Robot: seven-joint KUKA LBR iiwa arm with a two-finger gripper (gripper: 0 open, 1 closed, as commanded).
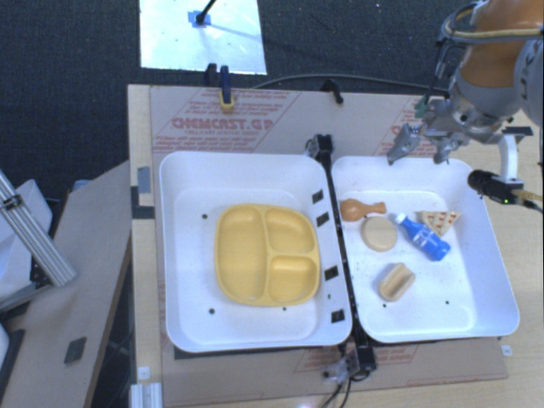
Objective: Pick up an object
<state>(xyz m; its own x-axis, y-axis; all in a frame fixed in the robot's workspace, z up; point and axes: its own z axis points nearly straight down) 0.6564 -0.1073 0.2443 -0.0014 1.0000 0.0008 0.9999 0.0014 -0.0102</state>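
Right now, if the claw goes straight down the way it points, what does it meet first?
Probably the far rim of the right bin, or bare bin floor just inside it. The claw hangs open above that edge, apart from the blue bottle. Depth is unclear from this slant.

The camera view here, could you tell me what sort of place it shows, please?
Probably a robotics lab's grasping test bench: a robot arm with its gripper open above two white bins, which hold a yellow divided tray and toy food.
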